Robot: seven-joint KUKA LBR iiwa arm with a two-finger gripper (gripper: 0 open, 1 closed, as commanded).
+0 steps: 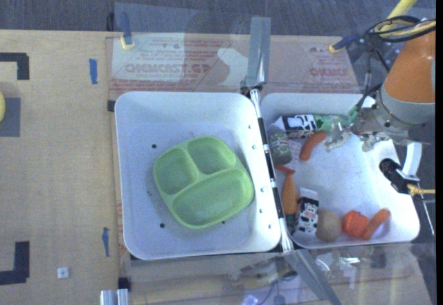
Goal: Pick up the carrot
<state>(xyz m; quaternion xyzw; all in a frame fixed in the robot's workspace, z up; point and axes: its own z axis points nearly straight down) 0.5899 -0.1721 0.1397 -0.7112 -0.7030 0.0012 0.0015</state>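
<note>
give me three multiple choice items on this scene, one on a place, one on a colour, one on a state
1. Where does the divided tray lie?
A. in the left bin
B. in the right bin
C. on the bare bench

2. What colour is that tray?
A. white
B. green
C. orange

3. How does the tool stand to the carrot at the right bin's near edge?
A. it holds the carrot between its fingers
B. it sits apart from it, at the bin's far side
C. it rests on the tray

Key: 1 A, the tray lies on the floor of the left bin. 2 B, it is light green against the white bin. 3 B, the tool is up by the far wall near another orange piece, while this carrot lies by the near wall beside a round orange item.
</note>
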